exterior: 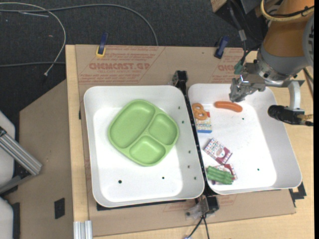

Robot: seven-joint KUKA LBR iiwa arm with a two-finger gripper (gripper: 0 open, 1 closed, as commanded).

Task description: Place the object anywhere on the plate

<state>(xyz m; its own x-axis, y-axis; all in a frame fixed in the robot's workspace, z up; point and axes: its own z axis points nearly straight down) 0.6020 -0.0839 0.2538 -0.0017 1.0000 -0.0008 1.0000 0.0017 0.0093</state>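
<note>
Above the right bin (279, 148), the gripper (238, 94), its jaw state impossible to tell, hangs just beside an orange hot dog (228, 106); the green plate (143, 132) sits in the left bin (99, 148).

Bench clutter around the gripper (239, 91)

Just down-left of the gripper in the shallow white right-hand bin (279, 153) lies a small white-and-blue packet printed with pretzels (202, 118). Farther below lie a pink patterned packet (218, 151) and, beyond that, a green ridged soft piece (220, 175). Well off to its left sits the matching white left-hand bin (99, 183). Both bins rest on a brown printed cardboard sheet (149, 63), pinned by two blue clamps (102, 44), one up-left of the gripper and one far left. Thin grey cables (50, 19) trail over dark carpet beyond.
</note>
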